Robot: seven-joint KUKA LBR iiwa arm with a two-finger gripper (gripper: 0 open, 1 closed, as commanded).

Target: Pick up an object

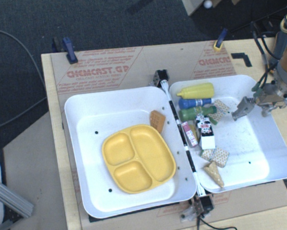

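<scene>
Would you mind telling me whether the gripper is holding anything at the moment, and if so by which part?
Nothing is held. The gripper hangs over bare floor of the right bin, apart from the objects along that bin's left side.

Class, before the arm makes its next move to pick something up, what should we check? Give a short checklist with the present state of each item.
1. Gripper above the right bin: ok.
2. Gripper over a target: not ok; bare floor lies below it.
3. Finger opening: cannot tell.
4. Objects within the bin: ok; yellow bottle, blue bottle and green bottle lie along its left wall.
5. Targets well separated: not ok; the bottles lie close together.
</scene>
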